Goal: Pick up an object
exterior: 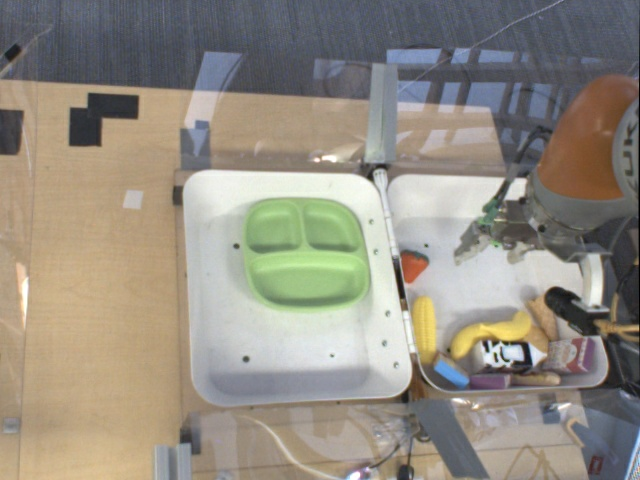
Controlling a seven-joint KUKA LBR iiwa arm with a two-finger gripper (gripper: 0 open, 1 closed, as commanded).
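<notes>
My gripper (490, 250) hangs over the upper middle of the right bin (440, 208), its fingers spread open with nothing between them. Below it, bare white floor shows. A small red-orange piece (413, 264) lies to its left by the divider. Along the bin's near side lie a yellow corn cob (425, 328), a banana (492, 332), a black-and-white toy (503, 353), a blue piece (450, 373), a purple piece (490, 380), a tan stick-like piece (543, 316) and a pinkish box (570, 356).
In the left bin (215, 298) a green divided plate (305, 251) lies at the centre. A metal divider rail (392, 268) separates the two bins. The grey arm with its orange band (590, 148) comes in from the right.
</notes>
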